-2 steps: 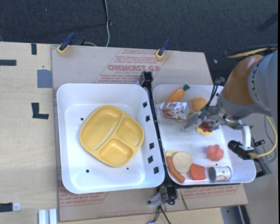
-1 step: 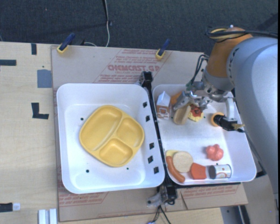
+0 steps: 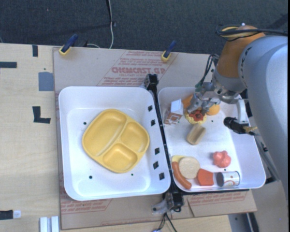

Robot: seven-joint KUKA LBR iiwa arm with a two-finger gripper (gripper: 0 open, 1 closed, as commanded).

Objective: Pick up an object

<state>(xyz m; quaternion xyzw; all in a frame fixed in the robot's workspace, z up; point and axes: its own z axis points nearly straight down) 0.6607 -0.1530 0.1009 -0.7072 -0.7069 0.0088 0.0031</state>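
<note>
- Two shallow white bins side by side on the bench: left bin holding a yellow divided plate; right bin holding a scatter of toy food.
- Grey arm with orange band reaching in from the right, gripper low over the far part of the right bin.
- Directly under the gripper, an orange and red cluster, likely toy fruit; too small and too overlapped to name more closely, and likeliest target by position alone.
- Finger state: cannot tell. No sure sight of anything between them either, so no claim of a hold.
- Just left of the gripper, a small brown-and-white carton close to the bin's dividing wall.
- Just nearward of the gripper, a tan cylinder, long axis running slantwise, far end tipped right toward the gripper.
- Further near: round beige slice, orange-red sausage beside it, red-orange block, small tin can on its side, pink lumpy piece.
- Judgement: coming move turns on the cluster sitting straight below, hence a vertical close-and-lift, with carton and cylinder near enough to be nudged.
</note>
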